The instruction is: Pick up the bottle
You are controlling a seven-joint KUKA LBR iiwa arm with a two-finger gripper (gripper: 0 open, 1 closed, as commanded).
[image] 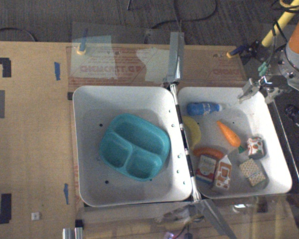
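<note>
Right bin (281, 173): bottle (203, 108) (left of tool (255, 87))

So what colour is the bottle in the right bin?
Blue, with a paler label band; the bottle lies on its side, seen in the camera view.

Blue bottle (203, 108) lies on its side in the right bin (281, 176).

We note the arm (295, 49) is cut off by the right edge. The banana (192, 131) lies partly hidden behind the bin divider. We cannot read the labels on the cartons (215, 170): too small, blurred.
</note>
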